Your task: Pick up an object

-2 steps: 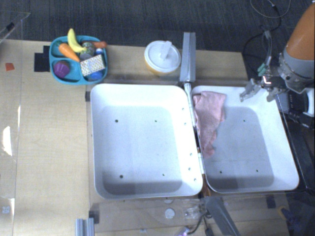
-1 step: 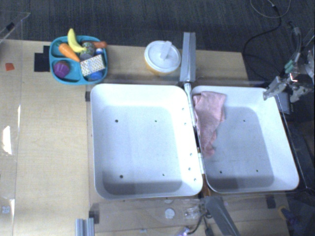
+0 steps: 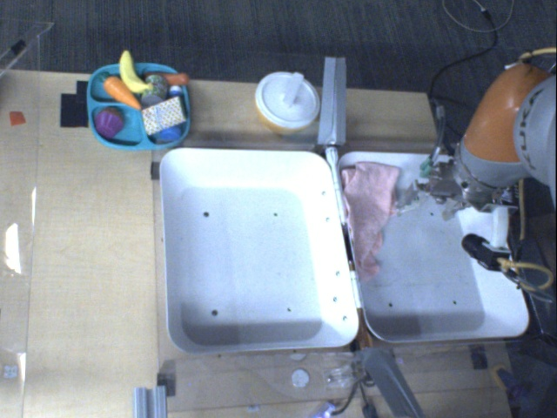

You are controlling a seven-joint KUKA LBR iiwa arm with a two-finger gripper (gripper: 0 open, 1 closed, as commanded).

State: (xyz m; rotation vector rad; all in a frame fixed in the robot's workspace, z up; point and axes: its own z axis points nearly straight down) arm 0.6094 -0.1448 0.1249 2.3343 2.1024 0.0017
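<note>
A pink cloth (image 3: 367, 212), the 1 loose object within the arm's reach, lies crumpled along the left wall of the right bin (image 3: 435, 320), its long axis running from the bin's far edge toward the near one, close against the divider shared with the left bin (image 3: 252, 251). The gripper (image 3: 409, 195) of the single grey-and-orange arm (image 3: 505, 138) sits low over the far part of the right bin, just beside the cloth's upper right edge; the view is too blurred there to tell how the gripper is set, and nothing can be seen held. The cloth lies to the left of the gripper and trails away toward the near side, so a grasp looks to depend on a short shift left over the bunched upper folds. Beyond the bins, a blue tray (image 3: 135, 107) of toy food and a yellow lidded cup (image 3: 287, 101) stand on the bench (image 3: 78, 259), well apart from the arm.
</note>
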